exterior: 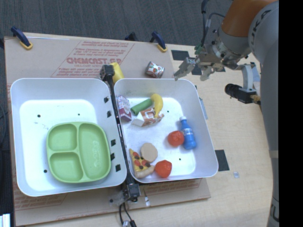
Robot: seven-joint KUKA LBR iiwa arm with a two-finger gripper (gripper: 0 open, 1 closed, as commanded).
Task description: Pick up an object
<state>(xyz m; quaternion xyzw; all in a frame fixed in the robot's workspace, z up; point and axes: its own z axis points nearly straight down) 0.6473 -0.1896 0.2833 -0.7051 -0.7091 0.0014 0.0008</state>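
Observation:
My gripper [191,74] hangs open above the back right corner of the right bin [204,141], with nothing between its fingers. In that bin lie a yellow banana [157,103], a green cylinder [141,106], a small carton [150,117] and a red-and-white packet [124,107] toward the back. A blue bottle [187,133] and a red tomato [175,138] sit at the right. Near the front are a round biscuit [148,152], a pizza slice [139,163] and a second red fruit [163,169].
The left bin [23,108] holds a green divided plate [78,151]. Behind the bins, on the cardboard sheet [90,56], lie a small crumpled pack [155,70] and a yellow object [116,72]. Blue clamps [158,40] hold the sheet's back edge.

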